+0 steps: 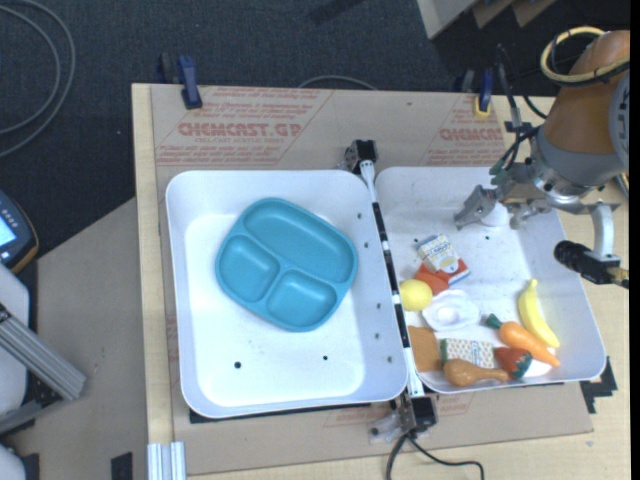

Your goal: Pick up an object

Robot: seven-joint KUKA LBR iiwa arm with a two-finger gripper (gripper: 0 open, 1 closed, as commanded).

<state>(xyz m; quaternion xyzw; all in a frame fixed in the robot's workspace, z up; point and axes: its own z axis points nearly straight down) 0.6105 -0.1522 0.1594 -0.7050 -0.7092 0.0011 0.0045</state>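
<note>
Over the far part of the right bin (560, 363), the gripper (497, 208) hovers with its fingers apart and nothing between them, while the toy food, a banana (538, 314), carrot (524, 339), lemon (415, 294) and small carton (441, 256), lies along that bin's near edge and the left bin (190, 268) holds a blue divided plate (286, 263).

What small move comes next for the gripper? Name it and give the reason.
Probably a short move toward the toy food, then down. The gripper sits over bare floor near the far end of the right bin, holding nothing, while the items cluster at the near end. The small red and white carton is the closest one and lies fairly apart from the rest.
</note>
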